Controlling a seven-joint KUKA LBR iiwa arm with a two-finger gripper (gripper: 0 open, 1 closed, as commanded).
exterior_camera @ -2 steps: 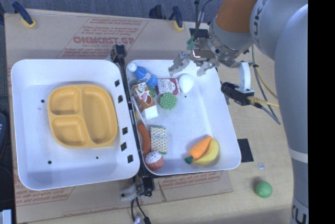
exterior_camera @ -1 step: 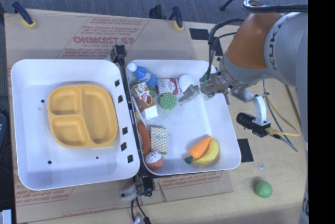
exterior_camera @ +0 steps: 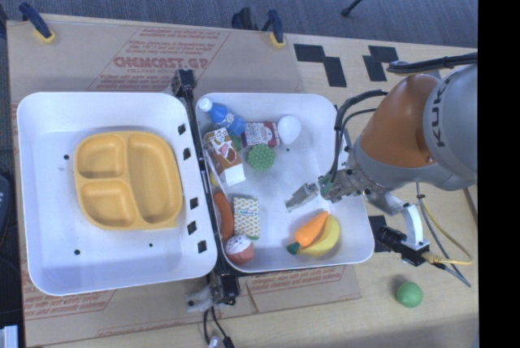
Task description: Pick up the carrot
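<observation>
Orange carrot (exterior_camera: 309, 231) lies on a banana (exterior_camera: 327, 239), just below the hand (exterior_camera: 302, 196), whose fingers sit apart, holding nothing.

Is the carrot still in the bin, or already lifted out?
In the bin. The carrot lies in the right bin, resting against the banana. The gripper sits just above it, not around it.

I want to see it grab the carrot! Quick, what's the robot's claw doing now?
Gripper: hanging just above the carrot, holding nothing; open or shut cannot be told.
</observation>
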